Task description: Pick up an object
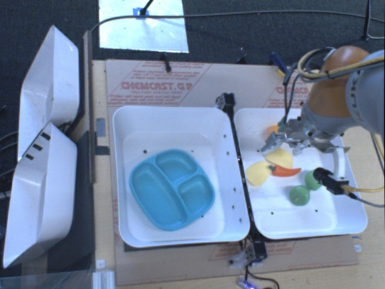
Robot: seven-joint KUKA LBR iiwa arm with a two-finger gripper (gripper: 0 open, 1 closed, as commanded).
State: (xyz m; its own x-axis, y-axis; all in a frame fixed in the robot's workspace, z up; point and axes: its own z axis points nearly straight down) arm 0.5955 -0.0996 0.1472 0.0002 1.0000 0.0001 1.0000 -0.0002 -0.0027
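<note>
"CHEMCAST" print (157,85) on board behind bins.

Pale wooden bench (102,179), mostly covered by a clear sheet (156,83) printed with red lettering. Two shallow white bins side by side on that sheet, touching along a black clamp strip (239,161): left bin (129,179), right bin (349,218). Black cable (252,280) trailing off the bench's near edge below the seam. Beside the bench on the left, two spare white bins (42,155), tilted, one overlapping the other. Dark carpet (36,5) around it all.
</note>
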